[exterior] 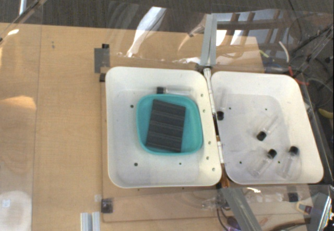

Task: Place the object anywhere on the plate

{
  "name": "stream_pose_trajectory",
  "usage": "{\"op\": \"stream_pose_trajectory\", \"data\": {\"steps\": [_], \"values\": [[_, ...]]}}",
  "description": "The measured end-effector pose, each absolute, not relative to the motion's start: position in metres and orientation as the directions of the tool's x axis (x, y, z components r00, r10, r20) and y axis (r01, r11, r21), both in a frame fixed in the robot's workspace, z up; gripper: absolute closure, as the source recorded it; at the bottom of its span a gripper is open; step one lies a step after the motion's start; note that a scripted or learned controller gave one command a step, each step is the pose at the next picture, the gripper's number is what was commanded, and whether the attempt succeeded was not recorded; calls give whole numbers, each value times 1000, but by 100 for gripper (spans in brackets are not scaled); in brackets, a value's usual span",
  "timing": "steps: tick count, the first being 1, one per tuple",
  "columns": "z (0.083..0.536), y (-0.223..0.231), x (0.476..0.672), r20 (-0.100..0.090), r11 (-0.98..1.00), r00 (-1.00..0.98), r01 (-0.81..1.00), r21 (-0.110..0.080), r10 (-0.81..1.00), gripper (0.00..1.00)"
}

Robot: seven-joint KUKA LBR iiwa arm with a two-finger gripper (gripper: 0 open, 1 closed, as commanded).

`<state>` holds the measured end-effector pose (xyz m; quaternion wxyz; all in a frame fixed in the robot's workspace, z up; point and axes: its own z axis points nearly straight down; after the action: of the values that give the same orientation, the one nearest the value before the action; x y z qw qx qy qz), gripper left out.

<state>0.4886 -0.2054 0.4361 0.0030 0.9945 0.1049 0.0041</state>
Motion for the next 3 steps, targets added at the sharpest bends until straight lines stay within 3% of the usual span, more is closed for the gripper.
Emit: {"op": "stream_pose_trajectory", "data": {"steps": [3], "values": [[436, -205, 489, 8, -978, 978, 209, 7, 209, 0]]}}
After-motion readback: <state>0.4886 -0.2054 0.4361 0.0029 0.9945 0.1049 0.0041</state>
